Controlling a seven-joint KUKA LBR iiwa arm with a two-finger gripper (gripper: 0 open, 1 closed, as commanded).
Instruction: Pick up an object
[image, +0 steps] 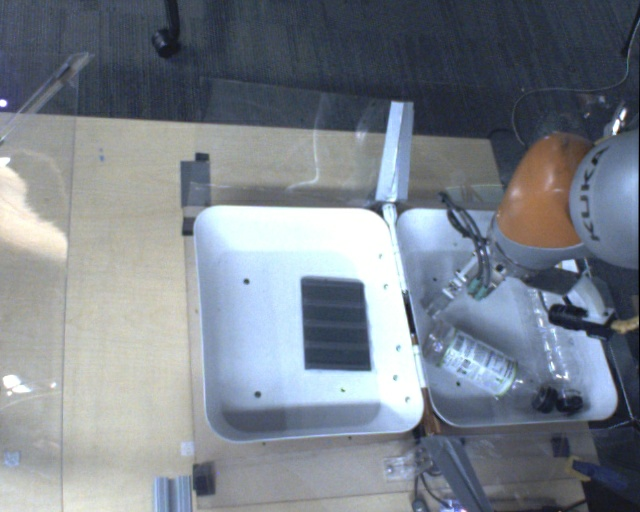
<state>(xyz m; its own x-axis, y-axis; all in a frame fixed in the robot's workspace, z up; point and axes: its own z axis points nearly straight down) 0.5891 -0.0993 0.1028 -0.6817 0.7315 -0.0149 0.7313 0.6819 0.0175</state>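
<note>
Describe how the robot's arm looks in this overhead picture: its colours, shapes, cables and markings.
The arm is bulky and rounded, with a grey casing and a glossy orange band that looks like a dome from above. Dark lettering runs along the grey part by the frame's right edge. Thin black cables loop from under the orange section toward the tool, a small metallic part with a greenish spot.

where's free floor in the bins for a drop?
Left bin: bare white all around the dark ribbed pad, widest toward its left wall. Right bin is crowded: clear bottle, black piece and the gripper over its middle.
</note>
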